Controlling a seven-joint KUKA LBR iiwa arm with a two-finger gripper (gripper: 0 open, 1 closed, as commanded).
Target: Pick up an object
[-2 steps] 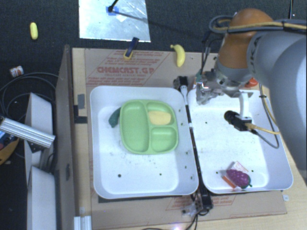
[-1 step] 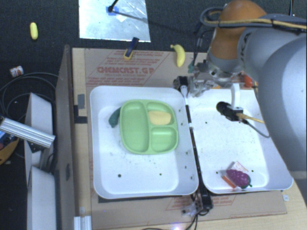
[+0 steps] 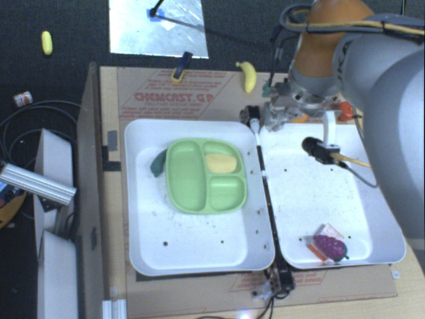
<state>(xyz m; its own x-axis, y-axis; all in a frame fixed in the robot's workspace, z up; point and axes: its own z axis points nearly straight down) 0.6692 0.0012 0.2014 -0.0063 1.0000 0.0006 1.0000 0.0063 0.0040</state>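
My gripper (image 3: 271,121) hangs over the far left corner of the right bin (image 3: 372,224), close to the divider between the bins. No object shows under it. A purple eggplant-shaped toy (image 3: 331,246) lies at the right bin's near edge, touching a small orange piece (image 3: 313,250). In the left bin (image 3: 199,244) sits a green divided plate (image 3: 199,185) with a pale yellow item (image 3: 222,163) in its far right compartment. A dark green object (image 3: 158,163) lies against the plate's left rim.
A yellow banana toy (image 3: 248,77) lies on the cardboard behind the bins. A small orange object (image 3: 344,111) shows behind the arm at the right bin's far edge. A shiny sheet (image 3: 158,18) lies beyond the bench, with cables (image 3: 33,121) and boxes at the left.
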